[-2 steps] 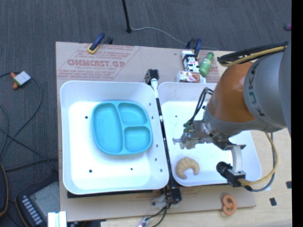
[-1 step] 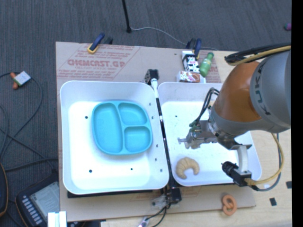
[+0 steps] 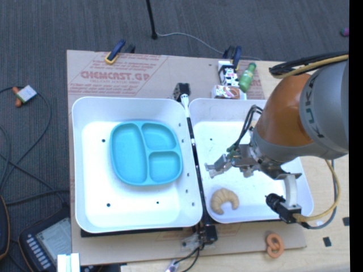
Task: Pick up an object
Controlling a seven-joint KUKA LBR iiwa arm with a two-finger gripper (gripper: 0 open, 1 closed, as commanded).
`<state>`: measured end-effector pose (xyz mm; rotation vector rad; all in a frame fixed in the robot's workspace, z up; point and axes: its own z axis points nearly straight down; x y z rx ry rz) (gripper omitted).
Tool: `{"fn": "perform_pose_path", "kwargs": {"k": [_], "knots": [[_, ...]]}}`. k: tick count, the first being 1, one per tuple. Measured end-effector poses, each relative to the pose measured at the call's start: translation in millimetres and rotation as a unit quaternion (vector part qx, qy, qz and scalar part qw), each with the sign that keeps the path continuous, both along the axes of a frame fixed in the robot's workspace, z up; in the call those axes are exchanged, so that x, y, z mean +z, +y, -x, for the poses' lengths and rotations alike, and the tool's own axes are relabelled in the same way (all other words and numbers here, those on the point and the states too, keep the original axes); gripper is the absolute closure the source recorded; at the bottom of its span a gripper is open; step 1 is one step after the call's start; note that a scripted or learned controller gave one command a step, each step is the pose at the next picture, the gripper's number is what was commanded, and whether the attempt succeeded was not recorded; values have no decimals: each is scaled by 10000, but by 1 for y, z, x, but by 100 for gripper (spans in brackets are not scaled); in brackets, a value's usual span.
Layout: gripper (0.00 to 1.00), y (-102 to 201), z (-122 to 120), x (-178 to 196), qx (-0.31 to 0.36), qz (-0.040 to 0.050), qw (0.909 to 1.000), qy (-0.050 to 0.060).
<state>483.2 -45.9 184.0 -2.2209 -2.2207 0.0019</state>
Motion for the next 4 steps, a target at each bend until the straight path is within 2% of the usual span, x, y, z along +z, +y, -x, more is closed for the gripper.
{"fn": "perform_pose_path", "kwargs": {"k": [2, 3, 4], "knots": [[0, 0, 0, 0, 0, 0, 10000, 0], [0, -52, -32, -97, -8, 9, 10000, -36], [0, -72, -162, -96, 11, 19, 10000, -54]]}}
